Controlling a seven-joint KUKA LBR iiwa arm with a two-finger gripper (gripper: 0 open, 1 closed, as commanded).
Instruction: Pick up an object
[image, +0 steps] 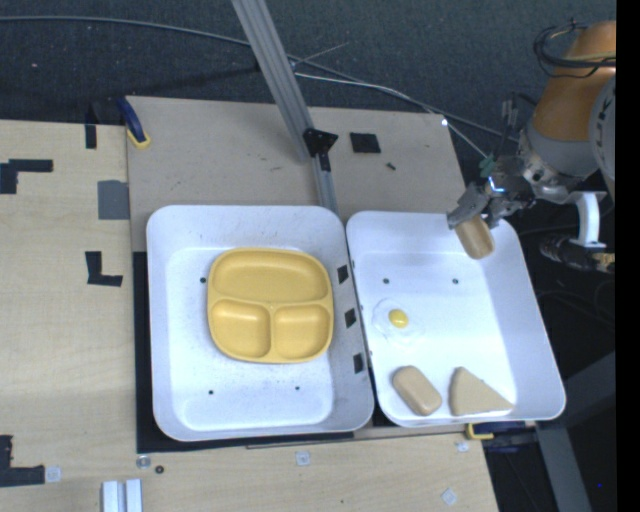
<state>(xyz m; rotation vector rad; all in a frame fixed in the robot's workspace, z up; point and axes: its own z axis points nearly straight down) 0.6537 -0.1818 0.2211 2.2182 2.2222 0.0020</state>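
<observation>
A small tan, bread-coloured piece (475, 240) hangs at the tip of the gripper (470, 222), over the far right corner of the right bin (500, 300), at about one o'clock from that bin's middle. The piece sits directly under the grey fingers and appears lifted off the white floor, yet the slanted view does not make plain whether it is pinched between the fingers or merely beneath them, so how the jaws stand cannot be told. From the gripper the grey wrist and orange band of the arm (570, 100) run off toward two o'clock, out past the bench edge. On the floor of the same bin, a fried egg toy (397, 319) with a yellow yolk lies near the middle, toward seven o'clock from the hanging piece. At the near edge, around six o'clock, a tan bread roll (416, 389) and a pale wedge (478, 393) lie close beside one another, the roll on the nine o'clock side of the wedge. The left bin (180, 300) at nine o'clock holds a yellow divided plate (270, 303) with three compartments, lying flat near its centre. A grey metal bar (285, 90) slants over the wooden bench at twelve o'clock.
</observation>
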